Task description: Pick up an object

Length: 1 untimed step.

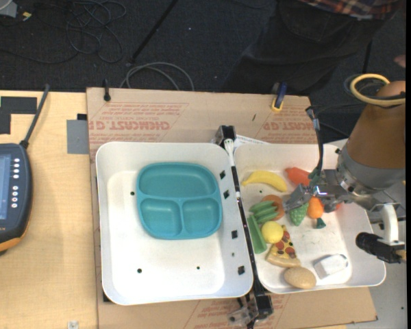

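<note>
We're over the right-hand shallow white bin [359, 269], where the toy food is heaped, and the job is simply to lift one piece out. The two-finger gripper [307, 203] sits low in the bin's middle, right among a small orange carrot-like piece [316, 208], a green broccoli-shaped toy [299, 214] and a red pepper-like piece [298, 175] at its twelve o'clock. From here we can't tell how the claw stands; the metal parts blur into the toys, so we won't call a grasp.

To do this well, we'd want the claw centred on one piece only, probably the orange one or the green one, since they lie touching. Closing on both risks squeezing one out sideways. A straight lift, no dragging, keeps the neighbours still.

Easier targets lie apart: the yellow plastic banana [265, 179] at ten o'clock from the gripper, the tan potato-shaped toy [299, 277] at six o'clock, the pale grey block [331, 264] at five.

The grey arm with its orange band [375, 139] comes in from three o'clock, wrist angled down and leftward. The left-hand white bin [116, 252] holds a teal divided plastic tray [179, 201].
</note>
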### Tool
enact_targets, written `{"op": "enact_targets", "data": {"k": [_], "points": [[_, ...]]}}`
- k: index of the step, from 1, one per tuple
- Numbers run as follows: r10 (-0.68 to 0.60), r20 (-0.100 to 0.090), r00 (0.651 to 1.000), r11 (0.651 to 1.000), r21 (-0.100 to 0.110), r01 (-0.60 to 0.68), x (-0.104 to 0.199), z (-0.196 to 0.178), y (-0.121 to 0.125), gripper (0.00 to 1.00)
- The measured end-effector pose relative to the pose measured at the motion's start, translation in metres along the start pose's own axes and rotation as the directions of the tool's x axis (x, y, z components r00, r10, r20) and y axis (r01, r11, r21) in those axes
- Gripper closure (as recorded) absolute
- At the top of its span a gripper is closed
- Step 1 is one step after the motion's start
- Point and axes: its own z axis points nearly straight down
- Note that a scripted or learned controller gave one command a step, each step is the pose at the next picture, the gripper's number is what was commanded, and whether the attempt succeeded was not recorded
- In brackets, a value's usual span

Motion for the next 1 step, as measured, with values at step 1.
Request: {"op": "enact_targets", "data": {"k": [1], "points": [[0.000, 0.000, 1.000, 1.000, 0.002, 0.000, -0.0352, 0.1308, 0.0366, 0.00]]}}
